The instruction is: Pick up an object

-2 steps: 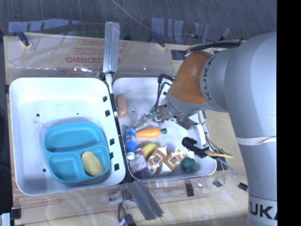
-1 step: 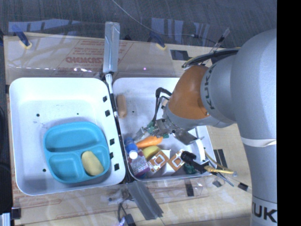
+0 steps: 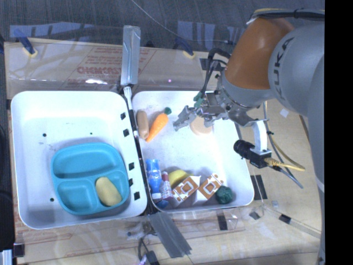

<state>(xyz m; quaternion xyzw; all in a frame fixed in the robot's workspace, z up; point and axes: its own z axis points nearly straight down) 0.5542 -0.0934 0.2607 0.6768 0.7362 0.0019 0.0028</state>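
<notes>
The claw (image 3: 194, 118) hangs over the upper middle of the right bin (image 3: 238, 173), at the end of the grey arm (image 3: 287, 59) that reaches in from 3 o'clock. Whether it is apart, together or clamped on something cannot be told from this slanted view. A pale round piece (image 3: 202, 127) sits directly under it, touching or just below the metal tip.

At 9 o'clock from the claw, close by, an orange carrot (image 3: 156, 126) lies tilted, its green top pointing toward 1 o'clock. Just beside the carrot, against the bin's left wall, lies a tan bread roll (image 3: 142, 124).

Toward 6 o'clock, along the bin's near wall, several things are crowded together: a blue and red bottle (image 3: 153, 180), a yellow lemon (image 3: 177, 176), two boxes with an orange and white pattern (image 3: 197, 187), and a dark green lump (image 3: 223, 195) in the corner at about 5 o'clock.

Well apart, toward 8 o'clock, the left bin (image 3: 33, 120) holds a blue divided tray (image 3: 83, 164). A yellow potato (image 3: 108, 191) rests in the tray's lower right compartment.
</notes>
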